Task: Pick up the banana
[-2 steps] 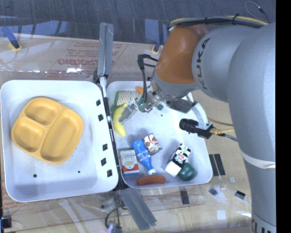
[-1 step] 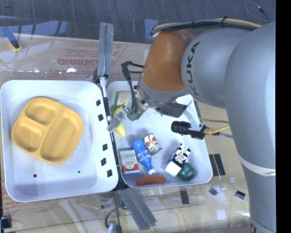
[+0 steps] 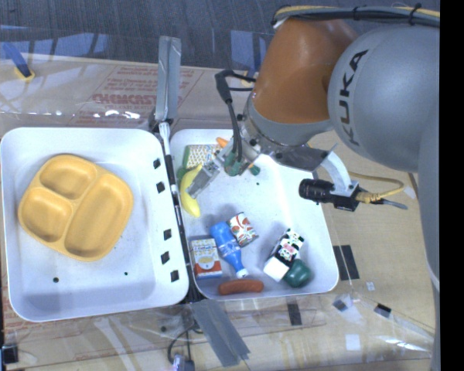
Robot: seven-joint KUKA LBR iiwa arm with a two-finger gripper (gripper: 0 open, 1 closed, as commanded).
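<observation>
Bins: white plastic, smooth, slightly glossy; a few dark specks on the left floor. Tray: yellow plastic, three wells, smooth with a soft sheen. Banana: yellow skin, matt, looks like moulded plastic. Bottle: blue plastic, glossy. Sausage: reddish, smooth, shiny. Carton: printed card, matt. Cow: black-and-white, glossy finish. Arm: grey casing, smooth satin paint; orange band glossy with soft highlights. Bench: brown board, matt, under a clear shiny film with printed red lettering; grey tape strips, dull.
</observation>
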